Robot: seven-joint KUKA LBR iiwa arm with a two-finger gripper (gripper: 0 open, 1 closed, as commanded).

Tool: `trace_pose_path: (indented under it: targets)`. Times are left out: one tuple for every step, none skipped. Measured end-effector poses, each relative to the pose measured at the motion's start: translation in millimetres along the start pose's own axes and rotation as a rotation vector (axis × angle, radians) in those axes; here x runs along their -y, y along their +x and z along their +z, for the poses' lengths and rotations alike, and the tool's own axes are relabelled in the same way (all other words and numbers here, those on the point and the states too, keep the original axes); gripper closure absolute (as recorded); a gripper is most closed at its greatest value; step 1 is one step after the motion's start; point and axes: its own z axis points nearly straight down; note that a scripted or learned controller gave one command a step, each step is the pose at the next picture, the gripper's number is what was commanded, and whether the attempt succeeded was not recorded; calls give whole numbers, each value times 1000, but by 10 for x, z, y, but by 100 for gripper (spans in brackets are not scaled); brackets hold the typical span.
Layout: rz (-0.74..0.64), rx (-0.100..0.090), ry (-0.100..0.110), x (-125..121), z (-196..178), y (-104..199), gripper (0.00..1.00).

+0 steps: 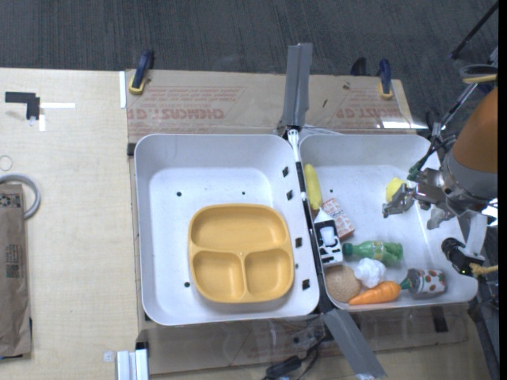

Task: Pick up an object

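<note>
Presently, at the near edge of the right bin point(348, 145), a carrot point(375, 294) lies with its long axis across the view. A green bottle point(372, 251) lies just beyond it. Farther back, the end effector point(413, 199) hangs over the bin's right side; whether it is open cannot be told, and nothing shows in it. A yellow object point(394, 188) sits just left of it, the likeliest pick.

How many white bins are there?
2. The left bin holds a yellow divided plate. The right bin holds the toy foods, like the carrot and the green bottle. They sit side by side, touching along the middle.
</note>
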Motion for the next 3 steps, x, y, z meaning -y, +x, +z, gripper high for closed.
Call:
trace_pose_path:
  targets:
    - [2,1,-1,188,-340,-101,0]
    - [28,1,-1,-338,-90,-168,0]
    - [23,-1,0,-707,551,-32,0]
